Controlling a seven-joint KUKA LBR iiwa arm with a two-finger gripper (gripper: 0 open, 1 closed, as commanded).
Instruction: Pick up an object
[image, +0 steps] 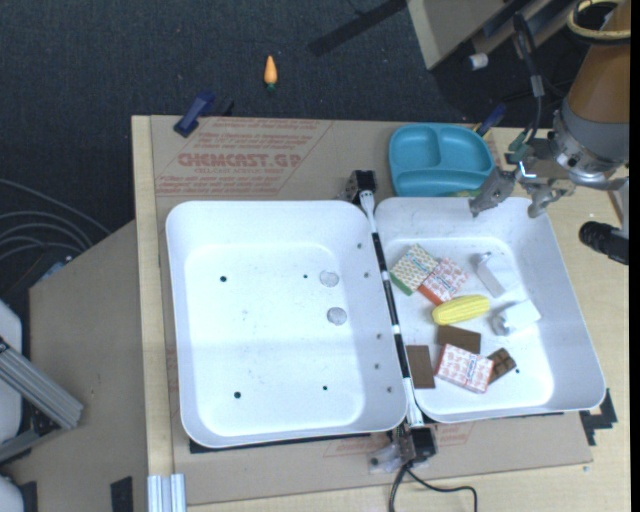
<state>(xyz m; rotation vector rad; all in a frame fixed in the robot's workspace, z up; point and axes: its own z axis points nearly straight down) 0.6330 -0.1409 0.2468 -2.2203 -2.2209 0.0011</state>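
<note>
Yellow corn cob (461, 309) flat mid right bin (560, 290), patterned packets (430, 272) beside, brown bars (459, 339) below.

Blue divided plate (440, 158) behind right bin; orange carrot toy (270, 70) on floor.

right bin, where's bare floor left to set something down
Right bin: bare along the far wall under the gripper, and along the near right edge. Crowded mid-floor around the yellow corn and checked packets.

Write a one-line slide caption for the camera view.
Open gripper hovers over the right bin's far edge, above a yellow corn toy and small packets; blue tray behind.
</note>
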